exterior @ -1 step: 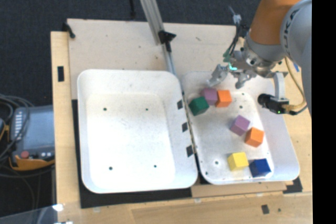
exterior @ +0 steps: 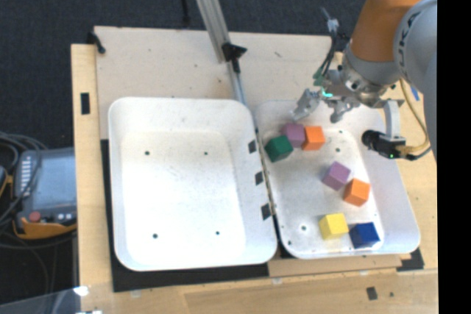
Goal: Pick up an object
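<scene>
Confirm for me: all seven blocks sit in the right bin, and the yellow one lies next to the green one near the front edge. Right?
Not quite. In the camera view the yellow block lies next to the blue block near the front edge of the right bin. The green block sits farther back, beside a purple block. All seven blocks are in that bin.

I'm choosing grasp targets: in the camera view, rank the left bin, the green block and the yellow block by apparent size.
1. left bin, by far the largest.
2. green block and yellow block look about alike; I can't rank them.
</scene>
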